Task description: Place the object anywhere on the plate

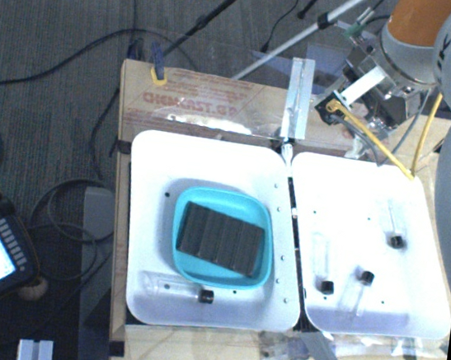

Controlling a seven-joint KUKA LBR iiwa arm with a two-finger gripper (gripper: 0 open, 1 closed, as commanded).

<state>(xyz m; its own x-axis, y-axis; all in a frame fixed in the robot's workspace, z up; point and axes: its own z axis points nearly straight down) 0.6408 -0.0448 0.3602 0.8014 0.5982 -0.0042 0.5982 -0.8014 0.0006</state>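
Grey carpet lay round the bench; a dark block sat on the blue plate - job likely done - so the claw, open or shut I couldn't tell, high past the plate, need only keep away.

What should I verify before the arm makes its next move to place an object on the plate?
1. Blue plastic plate sits in left white bin: ok.
2. Bare room on plate; dark ribbed rectangular block covers most: not ok.
3. Clear tube with black cap lies beside the plate, unobstructed: ok.
4. Three similar tubes lie apart in right white bin: ok.
5. Gripper is over the bench's far edge, outside both bins: ok.
6. Gripper's load: cannot tell.
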